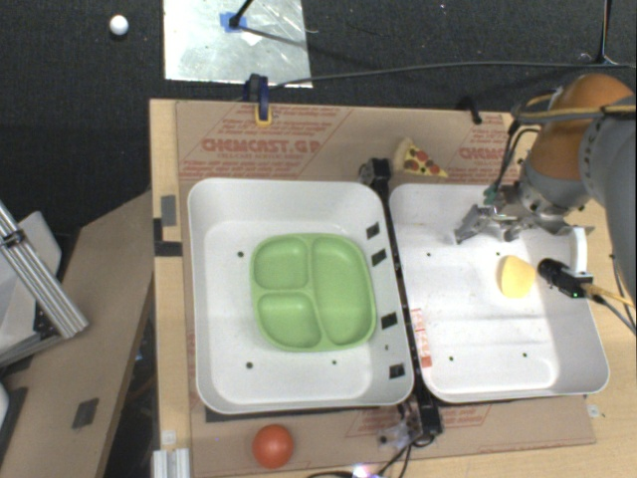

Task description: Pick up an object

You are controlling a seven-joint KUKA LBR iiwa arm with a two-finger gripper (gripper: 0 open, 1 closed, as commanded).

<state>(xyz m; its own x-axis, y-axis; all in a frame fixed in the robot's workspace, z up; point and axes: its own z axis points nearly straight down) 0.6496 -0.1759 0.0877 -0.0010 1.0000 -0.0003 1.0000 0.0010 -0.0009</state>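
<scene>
Tool (476, 229) is over the upper part of the right bin (468, 366), carried by the grey arm (582, 157) entering from the right; whether it is spread or pressed together cannot be told. Nothing is seen in its grasp. A yellow object (516, 276) lies in the same bin, just below and to the right of the tool, apart from it. Left bin (214, 267) contains a green divided tray (313, 291). On the desk (299, 137): a pizza-slice toy (420, 160) above the bins, an orange ball (273, 445) below the left bin
</scene>
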